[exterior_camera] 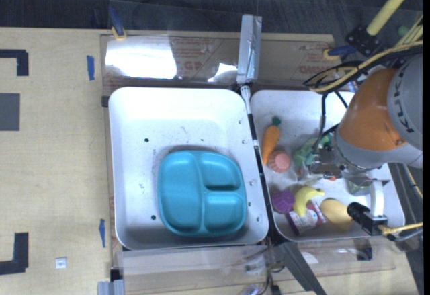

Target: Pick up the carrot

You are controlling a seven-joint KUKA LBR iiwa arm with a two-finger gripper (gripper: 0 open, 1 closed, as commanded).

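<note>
The carrot [270, 141] lies in the right bin [295, 102], close against that bin's left wall, its green top pointing toward the far rim and its orange body running down toward the near side. Nothing is gripping it. Just below its lower tip sits one pink round piece [279, 162], touching or nearly touching it. Further toward the near rim there is one purple piece [283, 201], then one yellow banana [306, 197] curving beside it, one yellow-tan rounded piece [334, 212] to the right of that, and one small packet [306, 221] with a dark red label tucked under the banana. A green item [310, 151] shows partly between the pink piece and the arm; I can't make out what it is.

The hand [324, 163] hangs over the middle of the right bin, just to the right of the carrot and the pink piece, below the arm's orange band [368, 122]. From this angle I cannot tell whether it is released or clenched, and nothing is visibly caught in it.

The left bin [134, 112] holds one teal divided plate [201, 193] with three compartments. Both bins, two in all, sit side by side on the counter [47, 152].
</note>
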